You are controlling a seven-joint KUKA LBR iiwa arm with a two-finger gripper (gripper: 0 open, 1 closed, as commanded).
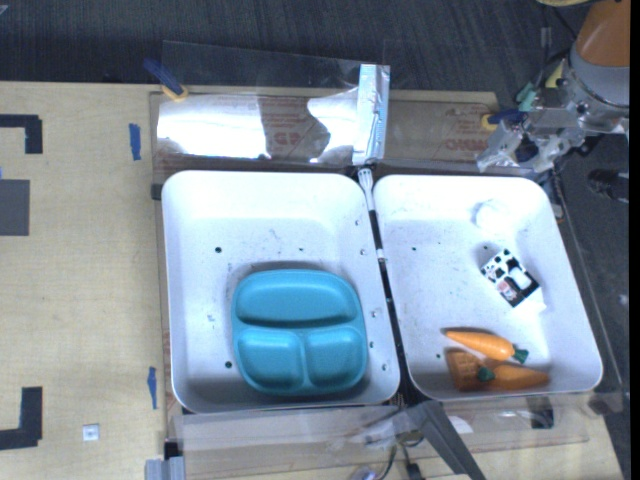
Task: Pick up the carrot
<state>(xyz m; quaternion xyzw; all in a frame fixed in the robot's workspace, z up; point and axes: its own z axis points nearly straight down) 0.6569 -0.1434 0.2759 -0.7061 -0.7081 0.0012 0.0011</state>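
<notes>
An orange carrot with a green stem end lies near the front edge of the right bin. Just in front of it lies a second orange carrot-like piece, touching a brown block. My gripper hangs at the top right of the view, over the far right corner of the right bin. It is well away from the carrot and nothing shows in it.
A blue divided tray sits in the left bin. In the right bin a small black-and-white object and a pale round thing lie between the gripper and the carrot. A shiny clear panel stands behind the bins.
</notes>
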